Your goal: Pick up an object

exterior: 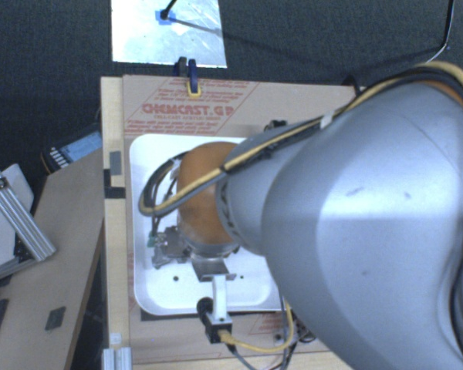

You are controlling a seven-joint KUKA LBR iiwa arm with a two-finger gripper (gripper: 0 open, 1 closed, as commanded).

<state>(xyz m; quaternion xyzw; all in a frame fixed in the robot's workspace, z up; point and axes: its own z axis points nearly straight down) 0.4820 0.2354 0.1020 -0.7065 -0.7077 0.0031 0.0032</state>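
Arm over the left bin, grasp hidden

At the far left I see a metal rail [19, 218] off the bench edge. Next comes the white bin [143, 222], resting on a printed cardboard sheet [189, 108] that a blue clamp [188, 72] pins at the bench's far edge. The arm [355, 230] comes in from the right and covers the bin's middle and right side, its orange band [197, 183] above the bin's centre with a cable loop [156, 185] beside it. The gripper [177, 249] points down toward the bin's near-left part; I cannot tell whether it is released or clenched. Any object for picking is hidden under the arm.
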